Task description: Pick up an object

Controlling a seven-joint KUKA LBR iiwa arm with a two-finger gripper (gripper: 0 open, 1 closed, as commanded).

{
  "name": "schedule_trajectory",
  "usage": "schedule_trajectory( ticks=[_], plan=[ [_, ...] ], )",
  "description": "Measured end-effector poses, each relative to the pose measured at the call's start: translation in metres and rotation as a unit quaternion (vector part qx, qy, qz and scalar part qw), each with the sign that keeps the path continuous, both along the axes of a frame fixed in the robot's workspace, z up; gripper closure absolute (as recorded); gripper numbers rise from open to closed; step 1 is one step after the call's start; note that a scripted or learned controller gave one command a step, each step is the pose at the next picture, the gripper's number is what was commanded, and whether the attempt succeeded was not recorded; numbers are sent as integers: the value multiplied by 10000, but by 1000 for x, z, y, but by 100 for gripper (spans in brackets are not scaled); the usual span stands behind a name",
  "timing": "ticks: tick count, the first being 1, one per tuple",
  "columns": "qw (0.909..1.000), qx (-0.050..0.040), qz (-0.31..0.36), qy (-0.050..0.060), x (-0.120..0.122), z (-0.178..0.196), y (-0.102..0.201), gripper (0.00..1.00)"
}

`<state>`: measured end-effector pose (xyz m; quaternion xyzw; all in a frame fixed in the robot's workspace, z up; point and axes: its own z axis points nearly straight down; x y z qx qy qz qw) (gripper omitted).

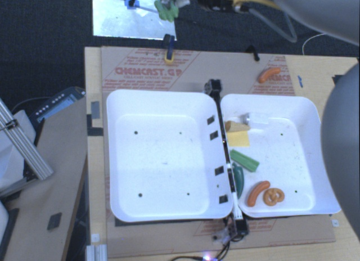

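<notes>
Gripper: you had the gripper [171,1] up at 12 o'clock, beyond the bench's far edge, raised well clear of both bins.
Grasp: a green piece [166,10] sat pinched between its fingers, so I judged the hand clenched on that piece; what the piece was, you couldn't tell at that size.
Why there: lifted high and off to the far side, it looked to me like a carry after a pick, not an approach.
Arm: the grey arm [315,1] swept in from 1 o'clock, with a yellow cable [253,0] trailing behind the wrist.
Left bin: the left bin [163,153] lay at 9 o'clock, hard against its neighbour along a clipped seam.
Right bin: the right bin [292,113] at 3 o'clock held the rest, bunched toward the seam side.
Contents: a yellow block [238,138], a green block [244,160], a dark green pepper [238,180] tucked by the seam, a sausage [258,193] and a pretzel [273,196] just beside it.
Stray: another sausage [269,75] lay on the cardboard at 1 o'clock, outside both bins.
Hard to read: a pale clear thing [253,120] above the yellow block was too washed out to name.
Cut off: the arm's near bulk blurred over the right bin's 3 o'clock rim, hiding that corner from you.
</notes>
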<state>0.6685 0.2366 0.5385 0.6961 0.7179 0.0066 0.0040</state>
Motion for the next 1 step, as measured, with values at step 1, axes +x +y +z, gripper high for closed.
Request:
schedule_trajectory(
  ticks=[1],
  plan=[
    [10000, 1, 19, -14, 0, 12, 0, 100]
  ],
)
